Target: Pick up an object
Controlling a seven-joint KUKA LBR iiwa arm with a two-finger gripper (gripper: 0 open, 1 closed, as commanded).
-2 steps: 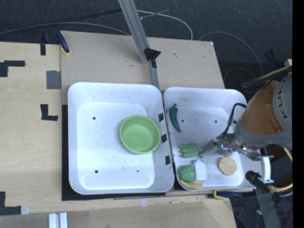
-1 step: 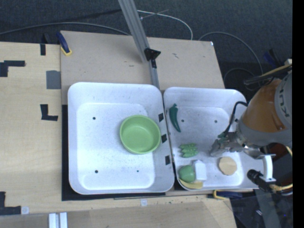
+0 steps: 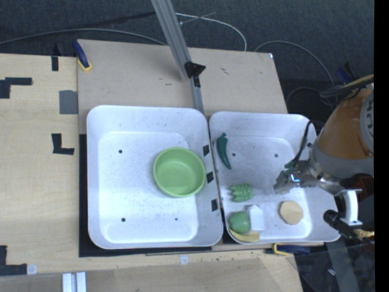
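Gripper [image 3: 284, 182] hangs low inside the right bin [image 3: 267, 121], whether clenched or released I cannot tell, near a round tan piece [image 3: 291, 212], with a green bowl [image 3: 179, 172] sitting in the left bin [image 3: 109, 117].

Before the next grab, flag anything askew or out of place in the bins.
Nothing spilled or damaged. The green bowl sits upright alone in the left bin; the small items crowd the right bin's near edge, with the yellow piece wedged against its rim.
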